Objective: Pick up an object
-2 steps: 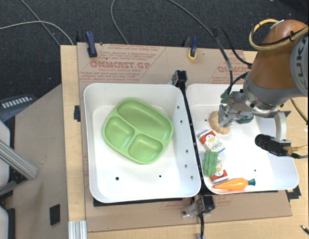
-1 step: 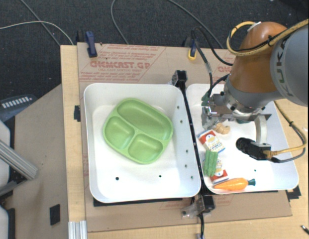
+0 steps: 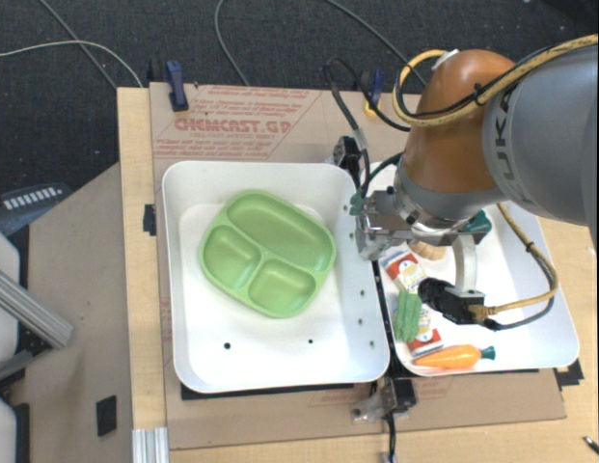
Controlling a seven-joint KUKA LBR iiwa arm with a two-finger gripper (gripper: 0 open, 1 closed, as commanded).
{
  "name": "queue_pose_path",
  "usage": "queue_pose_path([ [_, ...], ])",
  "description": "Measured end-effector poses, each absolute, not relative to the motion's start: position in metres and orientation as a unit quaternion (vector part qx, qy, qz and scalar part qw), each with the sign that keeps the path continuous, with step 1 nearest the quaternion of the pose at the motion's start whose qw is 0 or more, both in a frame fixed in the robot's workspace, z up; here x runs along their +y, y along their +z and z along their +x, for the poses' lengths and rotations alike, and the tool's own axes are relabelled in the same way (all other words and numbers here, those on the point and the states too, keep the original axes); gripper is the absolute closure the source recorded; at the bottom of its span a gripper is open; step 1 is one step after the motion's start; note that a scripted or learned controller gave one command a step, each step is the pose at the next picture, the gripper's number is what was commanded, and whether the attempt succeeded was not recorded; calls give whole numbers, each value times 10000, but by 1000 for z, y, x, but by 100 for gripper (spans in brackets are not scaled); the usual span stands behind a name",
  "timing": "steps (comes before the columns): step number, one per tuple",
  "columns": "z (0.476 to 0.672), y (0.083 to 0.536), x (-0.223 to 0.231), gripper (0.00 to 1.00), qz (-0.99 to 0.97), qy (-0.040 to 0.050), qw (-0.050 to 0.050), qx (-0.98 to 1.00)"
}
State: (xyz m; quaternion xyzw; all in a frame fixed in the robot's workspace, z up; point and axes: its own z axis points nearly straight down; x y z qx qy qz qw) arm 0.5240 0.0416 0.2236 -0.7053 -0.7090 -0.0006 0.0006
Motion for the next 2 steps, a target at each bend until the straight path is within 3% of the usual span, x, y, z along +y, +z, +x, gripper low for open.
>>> queue_pose_path([
  [1, 497, 216, 91, 100, -7055, 0, 7, -7087],
  [2, 497, 216, 89, 0, -7070, -1, 1, -7072],
])
